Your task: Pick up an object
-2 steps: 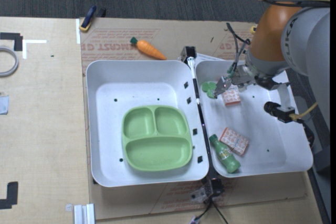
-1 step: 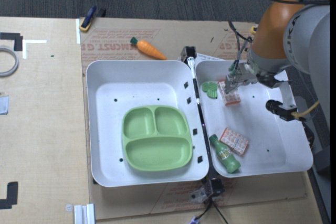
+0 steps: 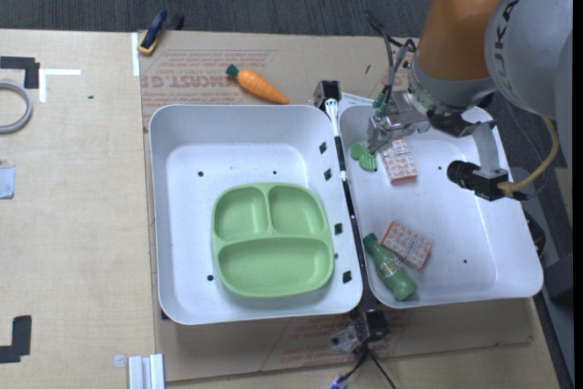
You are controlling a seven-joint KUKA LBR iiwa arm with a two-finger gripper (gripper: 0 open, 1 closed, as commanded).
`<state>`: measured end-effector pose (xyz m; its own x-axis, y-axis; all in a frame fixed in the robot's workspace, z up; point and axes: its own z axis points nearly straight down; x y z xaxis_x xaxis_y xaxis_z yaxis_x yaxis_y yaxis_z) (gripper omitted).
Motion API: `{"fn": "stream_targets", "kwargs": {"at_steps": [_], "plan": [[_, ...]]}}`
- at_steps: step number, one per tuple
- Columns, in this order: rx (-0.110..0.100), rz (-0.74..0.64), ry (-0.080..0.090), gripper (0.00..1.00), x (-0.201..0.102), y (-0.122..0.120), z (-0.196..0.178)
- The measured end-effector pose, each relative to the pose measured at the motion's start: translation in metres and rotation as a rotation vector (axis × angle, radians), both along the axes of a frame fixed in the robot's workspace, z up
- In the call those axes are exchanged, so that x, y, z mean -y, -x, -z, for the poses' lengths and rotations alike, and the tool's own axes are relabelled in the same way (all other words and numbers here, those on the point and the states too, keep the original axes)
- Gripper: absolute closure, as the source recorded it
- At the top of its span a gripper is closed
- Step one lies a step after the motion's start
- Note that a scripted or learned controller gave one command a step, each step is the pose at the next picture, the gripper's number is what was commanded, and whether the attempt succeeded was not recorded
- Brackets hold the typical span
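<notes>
My gripper (image 3: 383,132) hangs low over the far left corner of the right bin (image 3: 474,241). Directly beneath its tip lie a small green piece (image 3: 365,160) and a pink patterned box (image 3: 399,166), both on the bin floor; whether it touches either is unclear. Nearer the front of the same bin sit a second pink patterned box (image 3: 406,244) and a green bottle (image 3: 391,268) lying on its side against the left wall. The arm's orange band (image 3: 460,9) and grey wrist cover the bin's far right corner.
A green divided plate (image 3: 271,239) rests in the left bin (image 3: 182,196). A toy carrot (image 3: 259,85) lies on the cardboard behind the bins. A blue marker (image 3: 153,31) sits at the bench's far edge. Clips (image 3: 342,196) join the two bins.
</notes>
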<state>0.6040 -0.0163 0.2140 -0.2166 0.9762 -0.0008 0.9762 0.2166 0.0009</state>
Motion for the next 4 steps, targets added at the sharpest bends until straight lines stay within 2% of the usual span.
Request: {"fn": "stream_targets", "kwargs": {"at_steps": [1,2,3,4], "plan": [[0.0,0.001,0.0,0.0,0.0,0.0,0.0],[-0.001,-0.29,0.0,0.0,0.04,0.019,0.022],[0.002,-0.436,0.001,0.0,0.035,-0.005,0.022],[0.002,-0.436,0.001,0.0,0.035,-0.005,0.022]]}}
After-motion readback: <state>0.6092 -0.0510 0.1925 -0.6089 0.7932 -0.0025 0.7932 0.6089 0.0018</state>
